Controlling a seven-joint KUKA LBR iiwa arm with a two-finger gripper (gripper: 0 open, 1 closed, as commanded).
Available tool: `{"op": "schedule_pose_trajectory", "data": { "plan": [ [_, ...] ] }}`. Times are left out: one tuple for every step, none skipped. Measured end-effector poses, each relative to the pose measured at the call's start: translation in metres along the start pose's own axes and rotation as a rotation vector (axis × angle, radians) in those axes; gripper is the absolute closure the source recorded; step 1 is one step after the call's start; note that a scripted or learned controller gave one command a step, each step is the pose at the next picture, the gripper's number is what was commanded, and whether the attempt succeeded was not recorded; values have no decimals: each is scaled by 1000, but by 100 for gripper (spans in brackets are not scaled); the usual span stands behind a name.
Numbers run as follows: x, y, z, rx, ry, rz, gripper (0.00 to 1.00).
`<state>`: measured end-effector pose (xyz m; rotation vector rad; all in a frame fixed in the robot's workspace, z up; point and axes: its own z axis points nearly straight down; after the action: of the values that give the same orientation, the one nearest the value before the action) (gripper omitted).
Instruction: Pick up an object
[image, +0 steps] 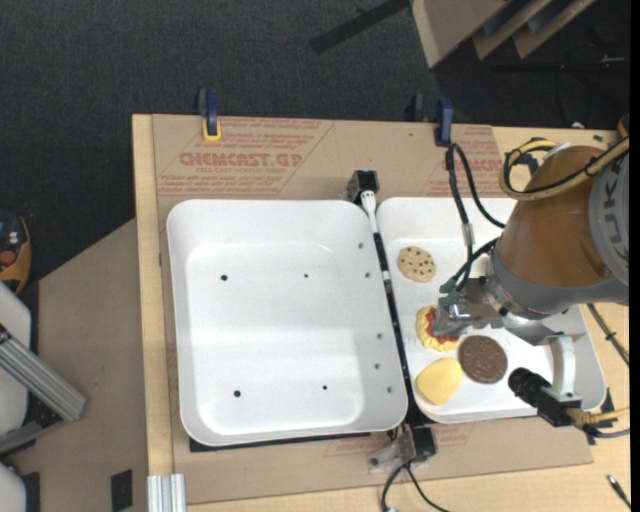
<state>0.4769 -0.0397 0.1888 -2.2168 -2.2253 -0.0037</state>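
The right bin (400, 218) holds a tan cookie with dark chips (416, 263), a yellow and red toy food piece (431, 331), a brown round disc (482, 359) and a pale yellow lump (439, 381). My gripper (452, 308) is down in this bin, right over the yellow and red piece and just above the brown disc. The grey wrist and orange band cover the bin's right part. The fingers are too small and hidden to read.
The left bin (200, 300) lies beside the right one, with a black bar along the shared wall (383, 280). Blue clamps (209, 112) sit at the board's far edge. Cables hang by the arm at right.
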Motion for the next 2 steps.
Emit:
{"op": "schedule_pose_trajectory", "data": {
  "plan": [
    [0, 3, -32, -3, -2, 3, 100],
    [42, 5, -191, -19, 0, -4, 100]
  ]
}}
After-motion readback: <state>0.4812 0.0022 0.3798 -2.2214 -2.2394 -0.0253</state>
